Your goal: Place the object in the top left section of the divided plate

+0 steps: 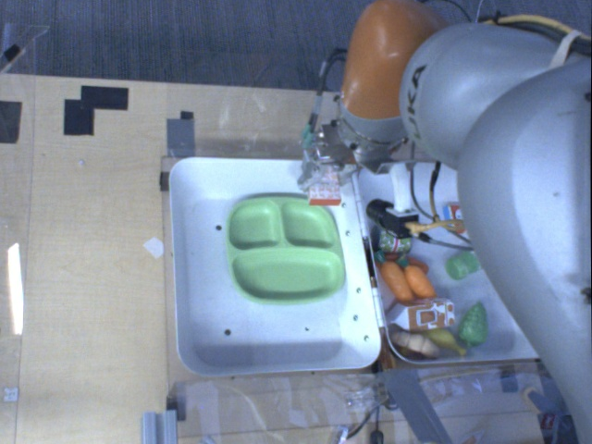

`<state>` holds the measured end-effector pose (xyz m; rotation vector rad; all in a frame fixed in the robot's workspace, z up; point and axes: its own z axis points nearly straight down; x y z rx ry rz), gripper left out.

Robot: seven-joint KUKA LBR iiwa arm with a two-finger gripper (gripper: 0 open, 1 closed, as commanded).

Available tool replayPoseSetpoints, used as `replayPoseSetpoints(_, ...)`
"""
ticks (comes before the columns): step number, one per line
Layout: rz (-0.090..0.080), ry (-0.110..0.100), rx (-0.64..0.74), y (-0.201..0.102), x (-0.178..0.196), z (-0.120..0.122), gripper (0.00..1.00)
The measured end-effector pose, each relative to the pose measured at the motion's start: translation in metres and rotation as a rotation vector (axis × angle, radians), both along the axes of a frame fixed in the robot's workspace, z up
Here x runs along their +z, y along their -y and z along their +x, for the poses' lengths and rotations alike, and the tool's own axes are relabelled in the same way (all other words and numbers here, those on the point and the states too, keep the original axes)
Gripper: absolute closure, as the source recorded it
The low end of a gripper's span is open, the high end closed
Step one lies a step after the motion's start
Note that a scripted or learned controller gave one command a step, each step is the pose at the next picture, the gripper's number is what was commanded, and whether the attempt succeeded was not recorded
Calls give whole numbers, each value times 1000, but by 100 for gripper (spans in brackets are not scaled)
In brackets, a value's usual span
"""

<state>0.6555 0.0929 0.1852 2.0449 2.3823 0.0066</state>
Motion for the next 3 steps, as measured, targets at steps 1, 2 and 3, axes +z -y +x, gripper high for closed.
replayPoseSetpoints(1,0,-1,-101,-60,-19,14,100)
replayPoseSetpoints(2,0,2,125,-118,-25,14,100)
replayPoseSetpoints(3,0,2,126,-118,-25,14,0)
